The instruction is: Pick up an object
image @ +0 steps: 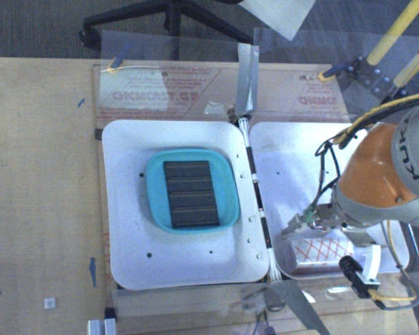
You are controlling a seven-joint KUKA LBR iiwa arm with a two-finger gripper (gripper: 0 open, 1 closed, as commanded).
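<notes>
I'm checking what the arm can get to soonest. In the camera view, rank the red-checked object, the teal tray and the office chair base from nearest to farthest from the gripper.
1. Red-checked object, in the right bin beside the gripper.
2. Teal tray, in the left bin.
3. Office chair base, on the floor beyond the bench.

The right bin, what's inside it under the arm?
In the right bin, a pale object with a red crisscross pattern lies near the front edge, beside the end effector. The arm covers the bin's right part, so anything there is hidden.
</notes>
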